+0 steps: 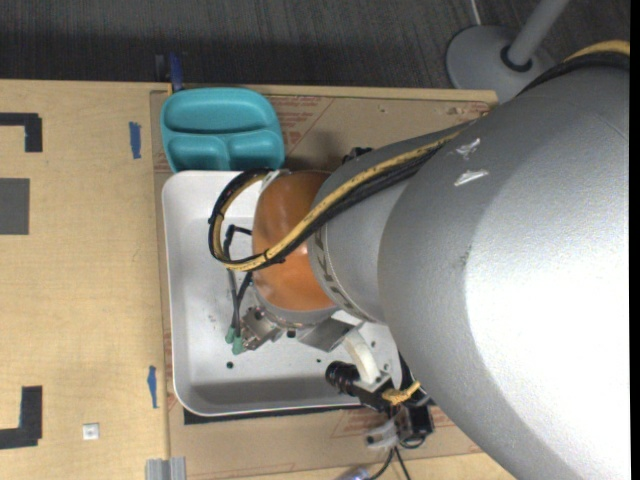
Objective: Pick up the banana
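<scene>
While the banana's place cannot be told from this overhead angle, with the bulk of the robot covering much of the scene, the small metal gripper (243,336) hangs low over the shallow white plastic bin (190,268), near the middle of its floor and toward the near wall. A spot of green shows at the gripper's tip. Whether the claw is open or closed cannot be told, and nothing can be made out in its hold.

Directly above the gripper sits the wide orange band (285,253) of the wrist, and a loop of black and yellow cables (224,230) bows out from it to the left across the bin's floor. The big grey arm (500,268) comes in from the right and covers the right half of the bin and the bench beyond it.

Touching the bin's far rim is a teal moulded plastic tray (222,128) with two shallow hollows. Bin and tray rest on a flat brown cardboard bench top (80,298), which carries short strips of blue tape (135,140) and black angular marks (28,133) along its left side. Beyond the bench lies dark grey carpet (300,18), where a round grey stand base (480,58) with a slanting pole stands at upper right.
</scene>
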`<state>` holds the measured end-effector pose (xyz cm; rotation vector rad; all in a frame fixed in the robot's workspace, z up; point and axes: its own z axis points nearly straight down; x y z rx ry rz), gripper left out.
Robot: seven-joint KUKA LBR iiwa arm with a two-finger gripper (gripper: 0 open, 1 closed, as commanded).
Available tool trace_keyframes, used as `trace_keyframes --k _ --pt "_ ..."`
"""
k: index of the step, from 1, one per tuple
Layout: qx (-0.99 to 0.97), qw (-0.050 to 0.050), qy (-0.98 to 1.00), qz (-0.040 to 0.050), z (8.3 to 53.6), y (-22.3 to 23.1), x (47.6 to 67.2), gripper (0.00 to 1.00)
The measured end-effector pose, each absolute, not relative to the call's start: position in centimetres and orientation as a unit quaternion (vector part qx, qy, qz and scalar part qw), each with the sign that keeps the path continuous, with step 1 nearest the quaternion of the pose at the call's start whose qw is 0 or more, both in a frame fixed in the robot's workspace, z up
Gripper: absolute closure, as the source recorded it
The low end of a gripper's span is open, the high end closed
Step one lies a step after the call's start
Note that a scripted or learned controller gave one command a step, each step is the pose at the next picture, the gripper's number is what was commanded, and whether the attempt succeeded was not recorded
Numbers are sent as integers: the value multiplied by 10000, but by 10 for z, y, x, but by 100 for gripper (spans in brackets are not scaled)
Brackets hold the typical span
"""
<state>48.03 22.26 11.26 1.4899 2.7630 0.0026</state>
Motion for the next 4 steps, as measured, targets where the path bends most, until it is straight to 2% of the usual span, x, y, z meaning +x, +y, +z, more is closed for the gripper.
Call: trace_keyframes --k 1,2,3,4 --pt "4741 20 8805 13 122 223 481 100" --pt "5840 7 8118 4 151 160 479 100" --pt "5831 15 8124 8 161 161 480 100" --pt "3831 7 9237 5 88 184 480 100"
